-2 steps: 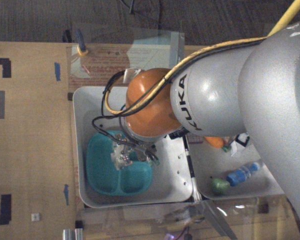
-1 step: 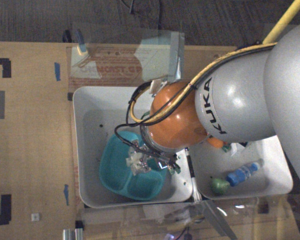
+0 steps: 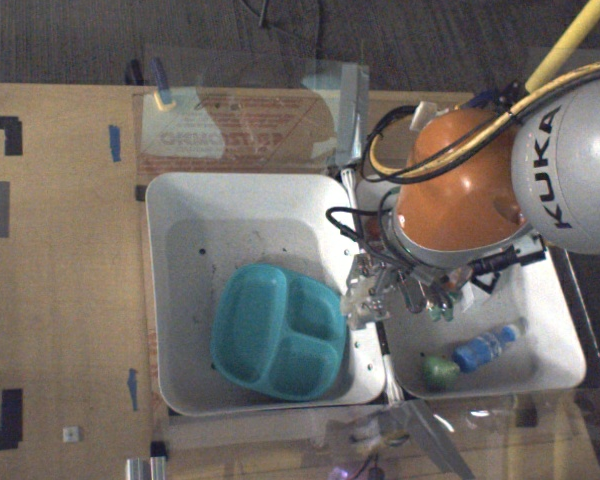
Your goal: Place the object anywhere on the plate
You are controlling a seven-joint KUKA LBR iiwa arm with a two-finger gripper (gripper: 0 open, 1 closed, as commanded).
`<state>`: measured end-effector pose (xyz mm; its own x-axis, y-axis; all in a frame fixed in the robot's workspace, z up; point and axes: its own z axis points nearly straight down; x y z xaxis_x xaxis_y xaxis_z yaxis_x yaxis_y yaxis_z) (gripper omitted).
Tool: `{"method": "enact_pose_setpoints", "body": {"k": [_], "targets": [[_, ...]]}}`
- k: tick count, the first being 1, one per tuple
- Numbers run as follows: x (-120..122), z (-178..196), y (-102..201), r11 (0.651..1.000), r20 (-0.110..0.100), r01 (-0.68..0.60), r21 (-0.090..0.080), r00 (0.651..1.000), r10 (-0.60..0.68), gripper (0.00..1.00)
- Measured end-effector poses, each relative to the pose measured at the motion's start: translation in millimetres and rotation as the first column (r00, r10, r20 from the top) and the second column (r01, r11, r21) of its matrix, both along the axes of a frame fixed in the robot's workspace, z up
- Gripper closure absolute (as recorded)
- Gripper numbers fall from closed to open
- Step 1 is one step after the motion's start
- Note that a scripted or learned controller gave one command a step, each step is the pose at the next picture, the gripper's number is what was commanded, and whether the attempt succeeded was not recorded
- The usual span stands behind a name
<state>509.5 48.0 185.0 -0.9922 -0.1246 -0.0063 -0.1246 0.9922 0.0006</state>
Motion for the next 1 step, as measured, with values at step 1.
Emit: {"method": "enact_pose_setpoints", "body": {"k": [1], "targets": [[-16.8,-0.3,19.0,0.991,-0.004,-0.131,0.000,0.991,0.131,1.00]]}}
